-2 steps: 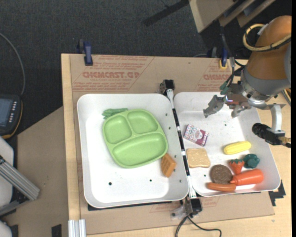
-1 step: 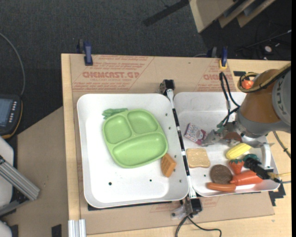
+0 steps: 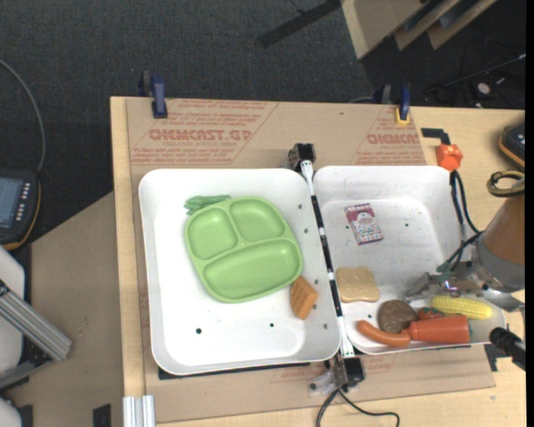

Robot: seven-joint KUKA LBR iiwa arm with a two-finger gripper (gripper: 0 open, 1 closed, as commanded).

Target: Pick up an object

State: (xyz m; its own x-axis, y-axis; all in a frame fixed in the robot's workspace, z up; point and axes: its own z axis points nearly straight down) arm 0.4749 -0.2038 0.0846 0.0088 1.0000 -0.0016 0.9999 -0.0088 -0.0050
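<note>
A light wooden bench top (image 3: pixel 250 392) fills most of the view, seen from above at a slant. A brown cardboard sheet (image 3: pixel 209 133) printed with red lettering covers its far part, held at the back edge by two blue clamps (image 3: pixel 155 90), one toward each side. Beyond the bench lies dark grey carpeted floor (image 3: pixel 83 50). A thin black cable (image 3: pixel 32 100) curves across the carpet at far left, above a dark device with a small screen (image 3: pixel 17 208). A silver aluminium rail (image 3: pixel 33 321) crosses the lower left corner. Pale wooden furniture (image 3: pixel 417 25) stands at upper right. Lighting is even and diffuse.
</note>
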